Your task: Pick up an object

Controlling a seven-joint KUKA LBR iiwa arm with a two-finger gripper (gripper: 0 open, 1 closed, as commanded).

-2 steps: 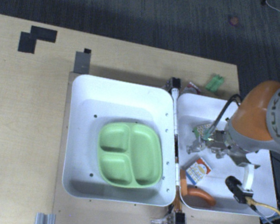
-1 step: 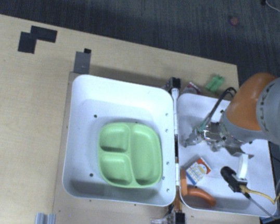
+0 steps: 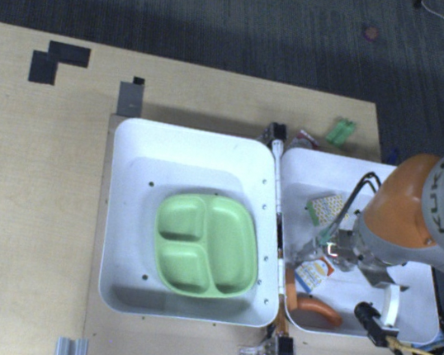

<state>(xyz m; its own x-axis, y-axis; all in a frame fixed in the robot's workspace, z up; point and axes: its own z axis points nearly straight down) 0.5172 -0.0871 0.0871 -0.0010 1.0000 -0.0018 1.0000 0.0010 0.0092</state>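
My gripper [image 3: 327, 252] reaches down into the right bin [image 3: 425, 318] from the right, under the grey and orange wrist. It sits directly over a small white packet with orange and blue print [image 3: 312, 273], and its tip hides part of that packet. A pale patterned packet [image 3: 325, 206] lies just behind the gripper. An orange sausage-shaped object [image 3: 315, 310] lies along the bin's front left corner. Whether the gripper touches the white packet I cannot tell.
The left bin [image 3: 131, 200] holds a light green divided plate [image 3: 205, 244]. A green object [image 3: 340, 133] lies on the bench behind the right bin. The ridge between the two bins [image 3: 277, 215] runs close to the gripper's left. Cables trail at the front right.
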